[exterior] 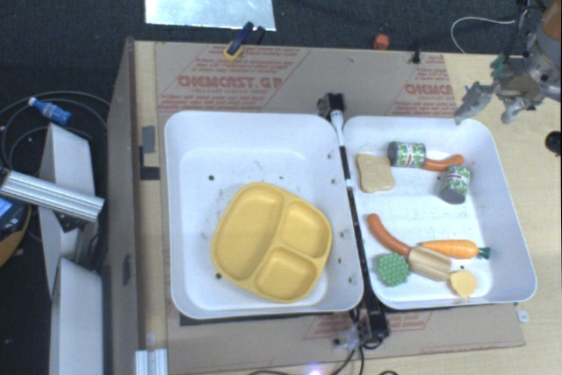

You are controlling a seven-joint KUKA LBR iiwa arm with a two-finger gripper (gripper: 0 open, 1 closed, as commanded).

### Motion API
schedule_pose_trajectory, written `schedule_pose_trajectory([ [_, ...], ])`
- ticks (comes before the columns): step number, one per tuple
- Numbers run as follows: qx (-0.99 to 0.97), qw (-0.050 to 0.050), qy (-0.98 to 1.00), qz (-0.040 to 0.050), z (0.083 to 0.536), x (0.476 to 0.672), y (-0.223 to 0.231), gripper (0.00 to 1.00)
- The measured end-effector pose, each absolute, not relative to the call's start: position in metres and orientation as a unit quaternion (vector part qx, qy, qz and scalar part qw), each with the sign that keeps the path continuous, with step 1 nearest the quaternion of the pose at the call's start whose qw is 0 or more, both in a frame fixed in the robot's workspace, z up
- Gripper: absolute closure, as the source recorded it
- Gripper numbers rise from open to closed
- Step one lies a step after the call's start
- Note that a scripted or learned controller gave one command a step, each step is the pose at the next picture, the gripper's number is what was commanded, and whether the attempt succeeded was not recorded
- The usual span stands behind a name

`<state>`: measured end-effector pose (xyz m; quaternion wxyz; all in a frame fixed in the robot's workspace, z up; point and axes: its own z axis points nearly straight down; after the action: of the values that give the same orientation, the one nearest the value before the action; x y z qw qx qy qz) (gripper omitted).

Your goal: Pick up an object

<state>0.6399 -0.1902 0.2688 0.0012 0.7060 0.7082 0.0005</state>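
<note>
A: Nearest us, a round yellow plastic slice (464, 283) touches a tan wooden block (428, 263) with an orange plastic carrot (450, 248) above it, all in the white right bin (509, 215).
B: Tight cluster, so the pick may skid. Gripper (492, 102) hangs released at that bin's far corner (carrot well apart from it).

Place: a robot lab.
Table: a bench (263, 75) covered in brown board, holding two white bins (189, 154).
Floor: dark carpet (70, 4), loose wires (26, 114).
Toys: pretend food (421, 233).
</note>
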Motion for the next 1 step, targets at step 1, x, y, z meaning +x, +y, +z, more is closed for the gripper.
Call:
schedule_pose_trajectory([
  [1, 0.706, 0.002, 0.708, 0.0012, 0.0996, 0.6444, -0.1515, 0.0],
])
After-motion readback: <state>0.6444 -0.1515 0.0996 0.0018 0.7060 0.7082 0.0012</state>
